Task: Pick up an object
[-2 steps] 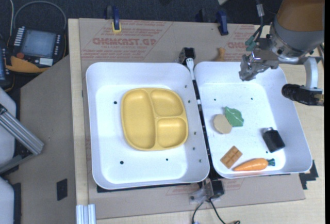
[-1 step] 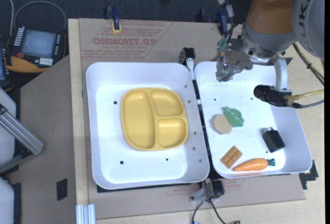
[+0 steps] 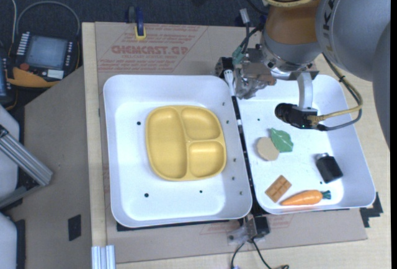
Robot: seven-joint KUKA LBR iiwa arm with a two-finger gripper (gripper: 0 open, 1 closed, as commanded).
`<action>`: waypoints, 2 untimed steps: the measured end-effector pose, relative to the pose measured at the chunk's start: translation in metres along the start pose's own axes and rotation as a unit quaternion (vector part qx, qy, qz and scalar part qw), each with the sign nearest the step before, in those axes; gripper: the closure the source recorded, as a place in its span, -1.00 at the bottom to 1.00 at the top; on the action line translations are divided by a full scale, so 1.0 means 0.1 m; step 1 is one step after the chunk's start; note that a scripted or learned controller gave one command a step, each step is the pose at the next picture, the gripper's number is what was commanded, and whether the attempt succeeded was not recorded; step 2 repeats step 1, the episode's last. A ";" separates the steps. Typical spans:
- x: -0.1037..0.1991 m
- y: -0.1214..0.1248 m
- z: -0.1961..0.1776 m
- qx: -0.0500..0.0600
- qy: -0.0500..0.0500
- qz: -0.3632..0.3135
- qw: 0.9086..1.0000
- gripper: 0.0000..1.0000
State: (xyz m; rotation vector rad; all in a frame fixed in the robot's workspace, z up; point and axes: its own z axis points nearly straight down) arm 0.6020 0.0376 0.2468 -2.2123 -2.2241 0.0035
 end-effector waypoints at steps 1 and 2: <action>0.51 -0.08 0.08 0.000 0.000 0.000 1.000 1.00; 0.51 -0.08 0.08 0.000 0.000 0.000 1.000 1.00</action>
